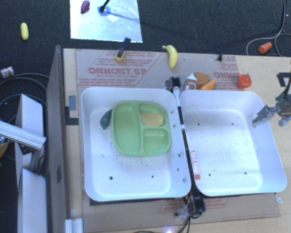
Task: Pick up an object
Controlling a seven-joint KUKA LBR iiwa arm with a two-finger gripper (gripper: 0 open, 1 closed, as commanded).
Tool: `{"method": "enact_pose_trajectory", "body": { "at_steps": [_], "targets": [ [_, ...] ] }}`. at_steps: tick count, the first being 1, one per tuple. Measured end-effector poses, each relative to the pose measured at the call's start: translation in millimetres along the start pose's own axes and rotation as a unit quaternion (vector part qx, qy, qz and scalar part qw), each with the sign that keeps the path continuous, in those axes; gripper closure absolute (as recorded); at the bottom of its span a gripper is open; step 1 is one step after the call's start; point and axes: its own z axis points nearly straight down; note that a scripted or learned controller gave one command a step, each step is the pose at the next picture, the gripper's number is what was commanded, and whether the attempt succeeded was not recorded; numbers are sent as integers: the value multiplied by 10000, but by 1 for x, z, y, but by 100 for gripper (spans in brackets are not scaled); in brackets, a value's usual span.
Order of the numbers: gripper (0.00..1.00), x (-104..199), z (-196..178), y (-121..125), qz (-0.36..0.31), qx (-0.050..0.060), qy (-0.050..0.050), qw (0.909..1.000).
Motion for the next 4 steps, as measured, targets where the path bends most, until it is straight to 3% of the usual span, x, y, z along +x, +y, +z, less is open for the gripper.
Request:
{"method": "enact_pose_trajectory", "body": {
  "at_steps": [1, 2, 3, 4],
  "targets": [
    [0, 55, 116, -25, -22, 49, 29, 10000],
    [0, 102, 179, -40, 9, -5, 2, 10000],
    [0, 73, 78, 38, -13, -78, -25, 10000],
    [0, 111, 190, 38, -19, 32, 16, 10000]
  ]
}}
